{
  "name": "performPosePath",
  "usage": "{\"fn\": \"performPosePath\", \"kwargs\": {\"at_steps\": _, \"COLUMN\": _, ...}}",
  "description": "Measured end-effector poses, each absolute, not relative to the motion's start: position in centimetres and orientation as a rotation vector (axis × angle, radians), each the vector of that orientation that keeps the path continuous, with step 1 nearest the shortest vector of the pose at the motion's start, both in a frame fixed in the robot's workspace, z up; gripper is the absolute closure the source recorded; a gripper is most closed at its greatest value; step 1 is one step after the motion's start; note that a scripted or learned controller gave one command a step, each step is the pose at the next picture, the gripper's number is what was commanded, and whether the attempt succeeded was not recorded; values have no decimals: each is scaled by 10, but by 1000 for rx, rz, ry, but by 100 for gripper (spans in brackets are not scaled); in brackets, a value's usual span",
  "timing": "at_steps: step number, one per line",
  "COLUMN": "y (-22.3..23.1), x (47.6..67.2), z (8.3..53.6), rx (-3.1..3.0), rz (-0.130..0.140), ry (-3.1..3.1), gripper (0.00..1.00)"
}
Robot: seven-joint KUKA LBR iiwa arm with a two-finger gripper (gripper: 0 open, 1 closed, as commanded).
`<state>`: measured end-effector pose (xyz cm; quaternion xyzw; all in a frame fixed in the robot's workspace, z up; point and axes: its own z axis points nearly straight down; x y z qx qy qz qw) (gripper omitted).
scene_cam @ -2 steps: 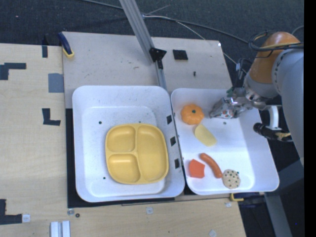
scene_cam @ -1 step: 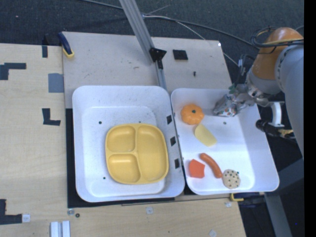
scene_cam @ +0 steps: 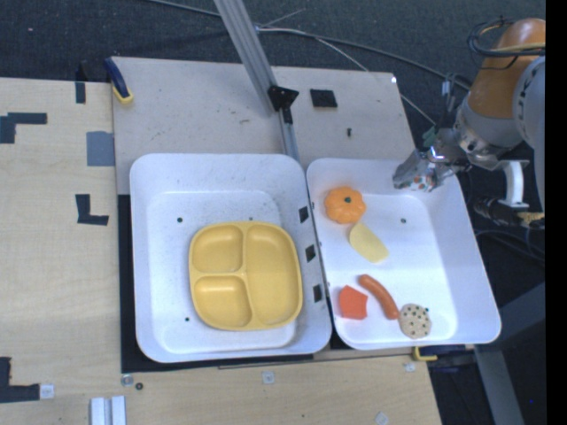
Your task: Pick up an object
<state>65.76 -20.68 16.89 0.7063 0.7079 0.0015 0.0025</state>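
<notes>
Grey, rounded metal arm [scene_cam: 530, 104] with a glossy orange band [scene_cam: 509, 47] above the wrist. Thin black cables [scene_cam: 485, 34] loop beside the band. The wrist narrows to a small, silver-grey two-finger gripper [scene_cam: 415, 178] with dark fittings; finer details are too small to read.

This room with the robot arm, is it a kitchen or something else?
Probably a robot lab, not a kitchen. The arm hangs over two white bins on a bench, and the pumpkin looks like a toy.
</notes>
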Motion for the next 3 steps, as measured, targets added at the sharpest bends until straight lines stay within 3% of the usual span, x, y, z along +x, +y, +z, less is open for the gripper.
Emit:
{"fn": "performPosePath", "kwargs": {"at_steps": 1, "y": -206, "x": 659, "z": 214, "rx": 2216, "rz": 4, "ry": 2221, "gripper": 100}}
{"fn": "performPosePath", "kwargs": {"at_steps": 3, "y": -90, "x": 630, "z": 224, "rx": 2216, "rz": -1, "ry": 2230, "gripper": 100}}
